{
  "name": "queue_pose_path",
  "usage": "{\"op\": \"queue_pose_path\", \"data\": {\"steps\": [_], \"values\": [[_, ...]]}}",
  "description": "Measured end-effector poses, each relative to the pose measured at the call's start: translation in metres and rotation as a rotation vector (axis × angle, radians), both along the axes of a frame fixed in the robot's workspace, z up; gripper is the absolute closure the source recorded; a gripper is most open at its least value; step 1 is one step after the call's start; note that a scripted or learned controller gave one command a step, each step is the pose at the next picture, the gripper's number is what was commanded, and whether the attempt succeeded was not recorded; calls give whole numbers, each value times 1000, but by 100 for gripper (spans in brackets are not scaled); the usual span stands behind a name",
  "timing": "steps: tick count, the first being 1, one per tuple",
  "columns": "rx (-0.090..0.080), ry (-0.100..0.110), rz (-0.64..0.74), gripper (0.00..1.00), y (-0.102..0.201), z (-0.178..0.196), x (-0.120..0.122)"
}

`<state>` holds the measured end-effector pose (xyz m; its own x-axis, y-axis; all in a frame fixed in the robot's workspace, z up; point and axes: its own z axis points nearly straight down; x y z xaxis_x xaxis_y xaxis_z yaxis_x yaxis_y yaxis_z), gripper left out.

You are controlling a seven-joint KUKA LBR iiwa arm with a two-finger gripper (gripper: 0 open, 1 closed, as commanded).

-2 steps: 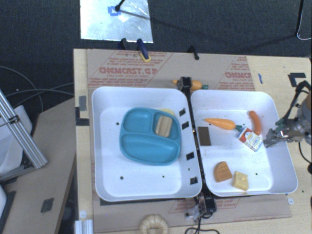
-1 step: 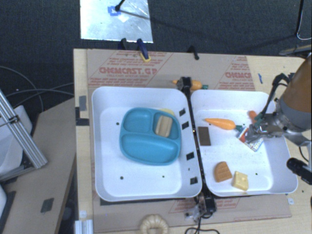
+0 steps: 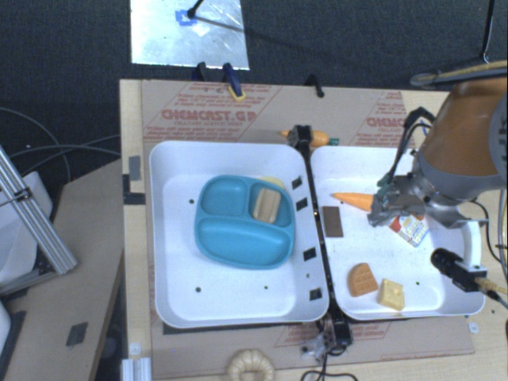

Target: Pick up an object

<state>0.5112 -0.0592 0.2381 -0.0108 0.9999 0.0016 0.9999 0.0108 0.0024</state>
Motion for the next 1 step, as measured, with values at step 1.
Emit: {"op": "queue_pose_path", "data": {"steps": [1], "values": [[0,2,-2,100,43,-16,9]]}}
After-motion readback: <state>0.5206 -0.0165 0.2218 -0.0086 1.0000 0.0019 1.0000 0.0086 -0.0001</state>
